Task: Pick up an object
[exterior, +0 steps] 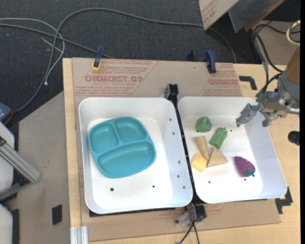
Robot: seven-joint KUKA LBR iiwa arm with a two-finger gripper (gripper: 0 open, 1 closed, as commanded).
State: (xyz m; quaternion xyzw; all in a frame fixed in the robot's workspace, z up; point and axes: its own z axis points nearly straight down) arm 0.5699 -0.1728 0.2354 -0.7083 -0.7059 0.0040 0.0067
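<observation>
the pincer (pixel 256 116), fingers spread apart and holding nothing, hangs over the right bin's (pixel 271 147) far right corner (arm entering from the right); nearest is the green pepper (pixel 218 137), down-left, long axis tilted toward it

A dark grey carpeted floor (pixel 143 33) lay behind the bench, with pale cables (pixel 57 33) looping across it at the upper left. The bench top was a brown board (pixel 143 78) printed with red lettering, held at its far edge by a yellow clamp (pixel 98 57) and a blue clamp (pixel 210 61). A cardboard box (pixel 214 12) stood at the top right. Light fell evenly, with soft shadows.
</observation>
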